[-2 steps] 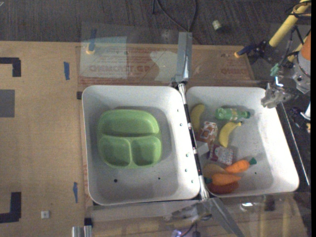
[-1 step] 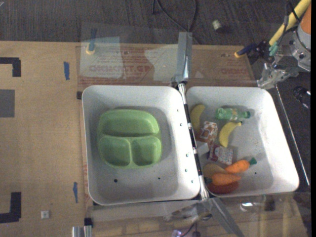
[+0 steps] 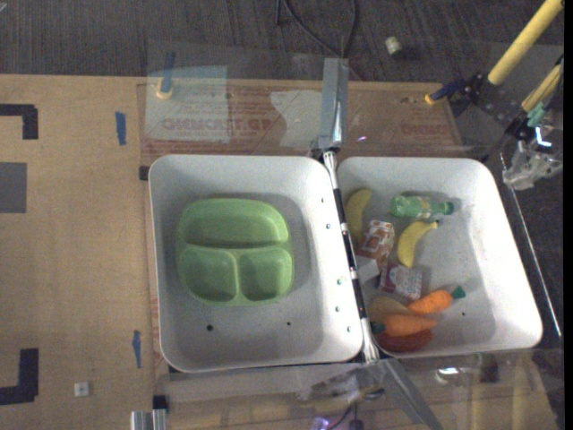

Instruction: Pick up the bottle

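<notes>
The bottle point(image 3: 421, 207) is small, clear and greenish, and it lies on its side near the back of the right bin point(image 3: 501, 267). My gripper point(image 3: 532, 163) hangs at the far right of the view, just outside that bin's back right corner. It is well apart from the bottle and I see nothing in it.
Around the bottle lie two yellow bananas point(image 3: 357, 211) point(image 3: 414, 240), two small packets point(image 3: 378, 238) point(image 3: 403, 280) and two orange carrots point(image 3: 430, 303) point(image 3: 407, 323). A green divided plate point(image 3: 237, 251) sits in the left bin point(image 3: 170, 240). A yellow-handled tool point(image 3: 524, 38) stands at the back right.
</notes>
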You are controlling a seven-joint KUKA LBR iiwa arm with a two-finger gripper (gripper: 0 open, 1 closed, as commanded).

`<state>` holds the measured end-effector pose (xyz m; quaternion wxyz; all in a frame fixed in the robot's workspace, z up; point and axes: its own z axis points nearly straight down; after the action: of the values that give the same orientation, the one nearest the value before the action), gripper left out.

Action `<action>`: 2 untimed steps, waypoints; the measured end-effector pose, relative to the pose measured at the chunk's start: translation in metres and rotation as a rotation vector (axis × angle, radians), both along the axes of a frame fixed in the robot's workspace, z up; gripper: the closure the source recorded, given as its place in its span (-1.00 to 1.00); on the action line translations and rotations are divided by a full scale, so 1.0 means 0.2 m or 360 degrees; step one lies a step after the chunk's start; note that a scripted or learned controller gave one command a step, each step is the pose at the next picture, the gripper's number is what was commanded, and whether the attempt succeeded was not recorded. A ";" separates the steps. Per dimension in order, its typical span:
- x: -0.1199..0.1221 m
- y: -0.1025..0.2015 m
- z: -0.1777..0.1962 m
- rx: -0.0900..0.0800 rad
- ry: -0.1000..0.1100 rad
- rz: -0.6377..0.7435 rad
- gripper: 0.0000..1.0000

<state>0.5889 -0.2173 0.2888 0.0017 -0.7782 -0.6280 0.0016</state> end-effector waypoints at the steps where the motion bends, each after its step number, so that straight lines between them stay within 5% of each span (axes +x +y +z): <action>1: -0.22 0.00 -0.05 0.0000 -0.0001 0.0006 1.00; 2: -0.54 0.48 0.08 0.0001 0.0002 -0.0041 1.00</action>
<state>0.4806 -0.1207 0.3048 0.0023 -0.7863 -0.6178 0.0021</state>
